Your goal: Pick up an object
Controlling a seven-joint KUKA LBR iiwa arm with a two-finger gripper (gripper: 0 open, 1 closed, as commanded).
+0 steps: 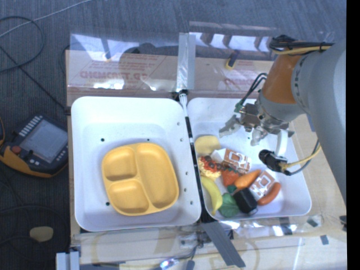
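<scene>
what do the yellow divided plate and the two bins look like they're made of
Yellow divided plate: probably moulded plastic, matte; even colour, soft rounded dividers, no glare.
Left bin and right bin: seemingly smooth white plastic, faintly glossy; rounded corners and soft sheen along the rims. Could be coated; the view can't settle it.

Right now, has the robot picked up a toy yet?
Not yet. Done: the arm has reached over the right bin, and its pincer hangs above it. In hand: nothing I can see. Left: the whole grab. The banana, carrot and other toys lie in the bin, and the yellow tray sits in the left bin.
</scene>
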